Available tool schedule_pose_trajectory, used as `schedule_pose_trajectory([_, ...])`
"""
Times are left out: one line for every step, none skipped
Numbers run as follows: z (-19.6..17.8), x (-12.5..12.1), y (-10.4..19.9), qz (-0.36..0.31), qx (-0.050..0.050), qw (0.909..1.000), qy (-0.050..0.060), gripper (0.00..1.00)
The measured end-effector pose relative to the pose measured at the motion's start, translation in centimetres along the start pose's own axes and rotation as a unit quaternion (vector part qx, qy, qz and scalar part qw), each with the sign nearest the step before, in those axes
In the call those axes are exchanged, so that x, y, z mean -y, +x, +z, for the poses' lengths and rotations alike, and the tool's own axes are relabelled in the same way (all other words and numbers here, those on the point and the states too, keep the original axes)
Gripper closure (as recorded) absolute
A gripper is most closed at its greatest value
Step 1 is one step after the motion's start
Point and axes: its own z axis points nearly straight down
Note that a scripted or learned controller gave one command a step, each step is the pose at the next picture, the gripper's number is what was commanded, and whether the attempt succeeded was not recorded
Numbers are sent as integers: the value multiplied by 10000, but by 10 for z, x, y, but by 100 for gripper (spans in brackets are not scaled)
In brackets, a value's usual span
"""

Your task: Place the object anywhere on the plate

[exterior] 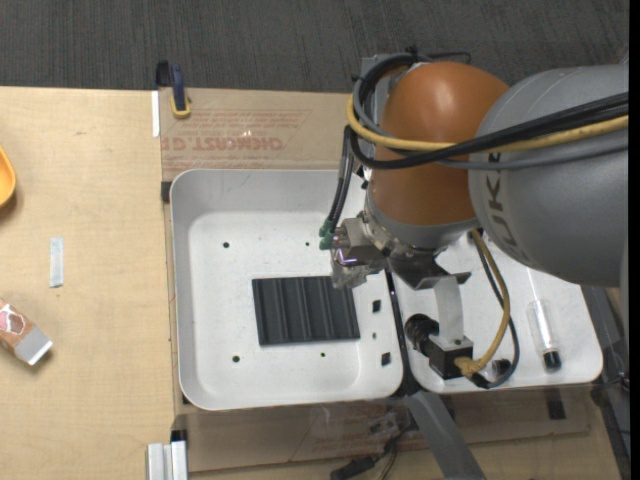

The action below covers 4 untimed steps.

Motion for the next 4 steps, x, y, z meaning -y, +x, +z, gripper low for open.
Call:
schedule_pose_trajectory([16, 2, -14, -154, -27, 9999, -39, 100])
schedule_pose_trajectory([9, 2, -15, -147, -15, 9999, -21, 100])
schedule_pose_trajectory([1, 1, -16, -140, -3, 9999, -5, 100])
schedule_pose_trajectory([-7, 1, -18, -135, 11, 9999, 10, 100])
